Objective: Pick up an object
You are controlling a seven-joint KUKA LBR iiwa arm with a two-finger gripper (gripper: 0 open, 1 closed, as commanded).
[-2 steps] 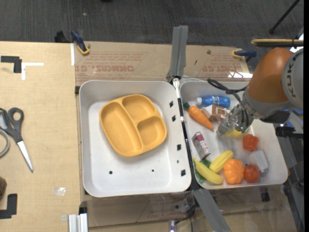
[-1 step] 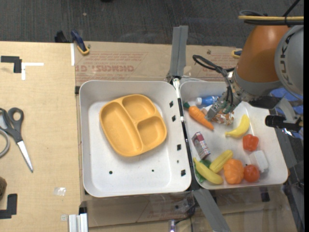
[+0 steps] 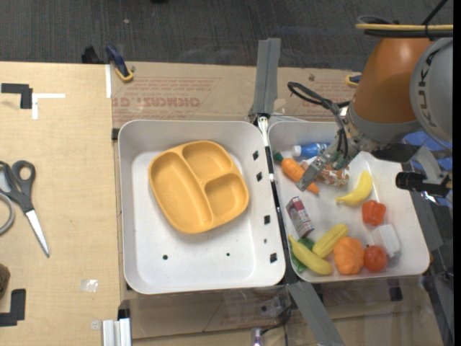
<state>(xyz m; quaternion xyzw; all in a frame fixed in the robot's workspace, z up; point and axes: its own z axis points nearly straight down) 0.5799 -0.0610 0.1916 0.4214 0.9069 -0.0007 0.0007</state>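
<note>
Here the arm (image 3: 392, 78) reaches in from the right and hangs over the far part of the right bin (image 3: 403, 271), its gripper (image 3: 323, 170) low among the toys at the bin's upper left — a sensible spot, since that corner holds a loose cluster to choose from. The fingers look spread somewhat, with nothing clearly between them; I judge it is lining up on a target and no grasp is made yet. The likeliest target is the orange carrot (image 3: 297, 174), which lies just beside the fingertips, perhaps touching them; the angle does not settle it. Just behind sits a small blue bottle (image 3: 311, 150), near the bin's far wall. Further right lies a banana (image 3: 358, 189), and below it a red tomato-like piece (image 3: 373, 212) and a white block (image 3: 387, 238). Toward the near edge are a small dark-red can (image 3: 300, 215), a corn cob (image 3: 329, 240), a second yellow piece (image 3: 310, 256), an orange (image 3: 348, 255) and another red piece (image 3: 375, 259) — crowded close, several touching. The left bin (image 3: 137, 265) holds one thing: a yellow divided plate (image 3: 198, 186) with three compartments, lying flat near its middle. A pair of scissors (image 3: 25, 197) rests on the bench to the left, well apart.
</note>
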